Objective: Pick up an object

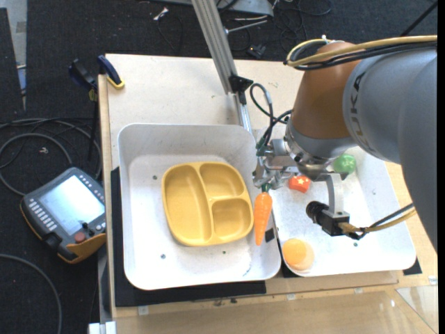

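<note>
Bench bins (139, 256): divided plate (207, 202), carrot (261, 216).

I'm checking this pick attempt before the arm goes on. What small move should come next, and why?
Probably a short straight lift. The end effector sits at the top of the carrot, which hangs over the lip between the bins beside the yellow plate; rising would show whether it is held.

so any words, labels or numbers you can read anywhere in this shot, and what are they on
"KU": part of large dark lettering on the arm's grey casing, cut off by the curve of the link, so the rest cannot be read.
Handheld pendant on the floor to the left: its screen and buttons are too small and blurred to read.
Yellow divided plate, carrot and white bins: no text visible.
</note>
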